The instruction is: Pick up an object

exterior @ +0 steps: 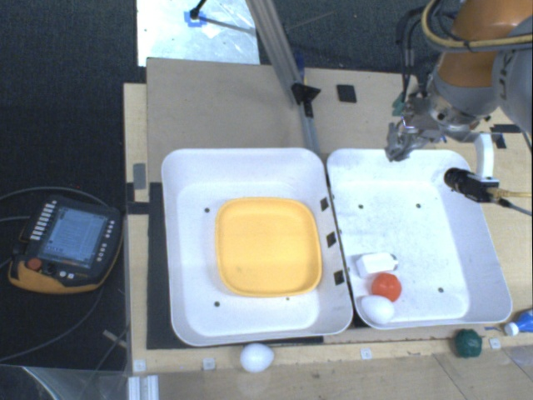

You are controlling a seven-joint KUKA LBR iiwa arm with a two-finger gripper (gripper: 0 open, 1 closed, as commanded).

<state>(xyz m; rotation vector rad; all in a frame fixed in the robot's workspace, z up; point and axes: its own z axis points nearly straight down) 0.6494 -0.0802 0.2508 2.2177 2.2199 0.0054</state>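
Note:
My gripper (400, 146) hangs over the far edge of the right bin (433, 223), near its back left corner, with nothing visible between its fingers. In that bin's near left corner lie three small things close together: a white block (376, 263), an orange-red ball (386, 287) just in front of it, and a white egg-shaped object (377, 309) against the front rim. The gripper is well away from all three, at the opposite end of the bin.
The left bin (187, 307) holds a yellow square plate (268, 245). A white egg (256, 357) and a dark green ball (467, 342) lie on the bench in front of the bins. A teach pendant (65, 242) rests at the far left.

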